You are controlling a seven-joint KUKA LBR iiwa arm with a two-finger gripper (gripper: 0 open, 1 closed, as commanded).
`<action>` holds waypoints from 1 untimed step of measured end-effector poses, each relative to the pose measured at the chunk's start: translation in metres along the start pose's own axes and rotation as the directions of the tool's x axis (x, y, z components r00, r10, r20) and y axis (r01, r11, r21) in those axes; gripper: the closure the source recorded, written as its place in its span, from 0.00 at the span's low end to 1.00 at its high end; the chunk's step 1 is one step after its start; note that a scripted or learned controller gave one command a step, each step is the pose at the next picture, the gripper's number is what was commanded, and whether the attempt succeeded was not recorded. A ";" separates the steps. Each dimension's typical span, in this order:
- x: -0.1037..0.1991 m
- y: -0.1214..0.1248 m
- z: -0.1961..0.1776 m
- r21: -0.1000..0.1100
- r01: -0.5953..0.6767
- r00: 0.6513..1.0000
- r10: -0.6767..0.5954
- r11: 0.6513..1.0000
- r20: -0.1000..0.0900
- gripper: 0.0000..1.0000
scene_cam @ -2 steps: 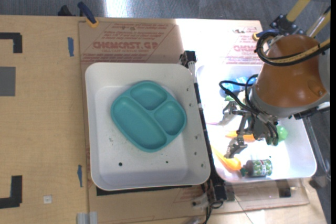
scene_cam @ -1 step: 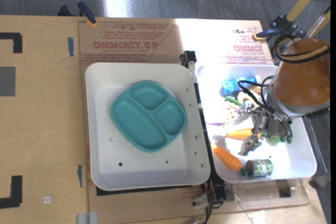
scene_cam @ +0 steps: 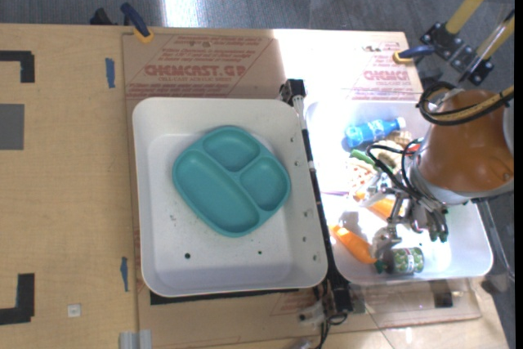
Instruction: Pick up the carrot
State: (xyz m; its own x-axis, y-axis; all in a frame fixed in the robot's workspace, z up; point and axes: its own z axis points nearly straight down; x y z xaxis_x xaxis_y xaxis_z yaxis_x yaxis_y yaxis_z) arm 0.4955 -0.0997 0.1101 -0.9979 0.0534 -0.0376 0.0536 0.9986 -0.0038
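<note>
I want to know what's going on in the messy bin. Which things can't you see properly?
- The hand, camera view: wires hide whether it grips anything.
- The carrot: its far end runs under clutter.
- The blue bottle: label too small to read.
- The right bin: the arm covers part.

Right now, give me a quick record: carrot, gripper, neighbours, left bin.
carrot: orange carrot lying in right bin, near its left wall
gripper: gripper low over right bin, right of carrot; carrot not between its fingers
neighbours: green can right of carrot; blue bottle at far end
left bin: left bin bears teal divided plate
</note>
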 end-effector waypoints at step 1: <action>-0.020 -0.002 0.021 0.008 -0.440 0.898 0.440 0.898 -0.016 0.00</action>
State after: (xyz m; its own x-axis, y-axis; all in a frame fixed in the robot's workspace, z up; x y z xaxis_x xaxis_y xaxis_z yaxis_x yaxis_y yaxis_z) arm 0.5160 -0.1026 0.0902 -0.8730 0.4872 -0.0198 0.4872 0.8733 0.0054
